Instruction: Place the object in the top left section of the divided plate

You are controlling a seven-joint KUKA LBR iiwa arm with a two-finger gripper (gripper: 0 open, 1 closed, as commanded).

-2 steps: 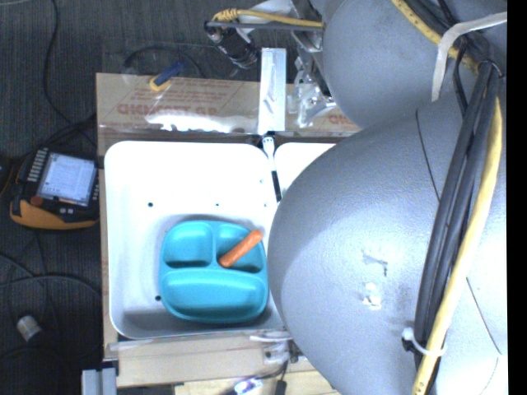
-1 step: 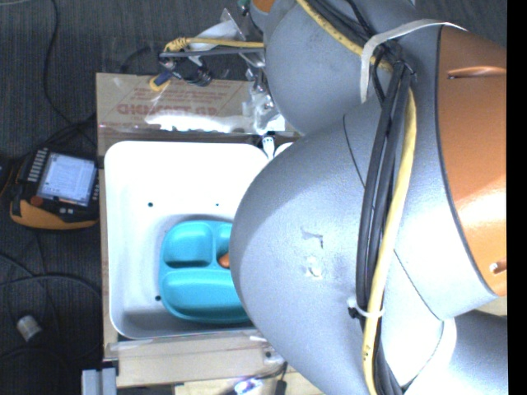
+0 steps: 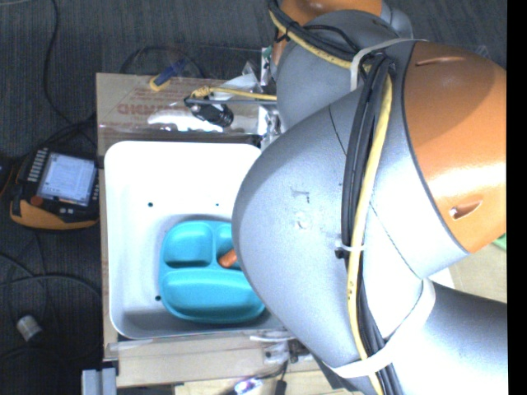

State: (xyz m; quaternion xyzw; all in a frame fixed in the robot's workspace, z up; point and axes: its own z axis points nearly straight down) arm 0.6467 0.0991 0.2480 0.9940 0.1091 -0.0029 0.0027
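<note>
A: Orange object (image 3: 228, 258), just a sliver of it, sits at the right edge of the blue divided plate (image 3: 206, 280), where the grey arm (image 3: 329, 220) cuts across.

B: Which section is it in?

A: It lies by the small upper right-hand compartment as the camera sees it, touching or just inside the rim. Most of it is hidden under the arm, so I cannot name the compartment for certain.

B: And the claw?

A: Hidden beneath the arm's bulk. Whether it is spread, closed or gripping the orange thing, I cannot tell. The object lies right where the arm's edge covers the plate.

B: Count things for me.

A: One orange object. One plate, with three sections visible: two small ones above, one long one below. One white bin (image 3: 140, 179) holding the plate in its lower half; the arm covers the bin's right side. One arm with an orange band (image 3: 461, 163).

B: Around it?

A: The bin rests on a table (image 3: 132, 97) with a brown surface and cluttered cables at its far edge. On the dark floor to the left lies one handheld pendant (image 3: 58, 183) with a lit screen.
</note>
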